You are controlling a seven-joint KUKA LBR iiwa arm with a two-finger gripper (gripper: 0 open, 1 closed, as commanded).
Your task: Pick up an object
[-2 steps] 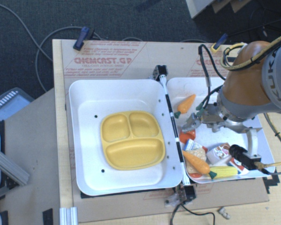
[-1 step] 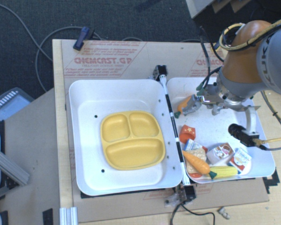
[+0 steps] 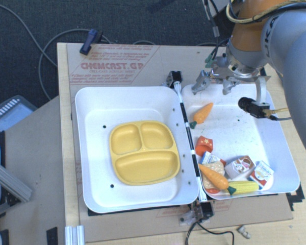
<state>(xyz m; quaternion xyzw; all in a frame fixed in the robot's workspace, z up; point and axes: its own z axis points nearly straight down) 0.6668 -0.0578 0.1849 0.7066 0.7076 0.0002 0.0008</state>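
The two-finger metal gripper (image 3: 212,84) hangs open, holding nothing. Just below its jaws lies a small orange plastic carrot (image 3: 202,113) — tapered and smooth, it could squirt free as they close.

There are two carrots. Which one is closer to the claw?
The lone carrot at the far end of the right bin, just below the claw. The other carrot lies in the pile at the near end, beside the corn.

Bench (image 3: 117,65) bears left bin (image 3: 86,137), right bin (image 3: 275,147).

Robot lab: arm (image 3: 275,24), bins (image 3: 92,152), cables (image 3: 35,40)
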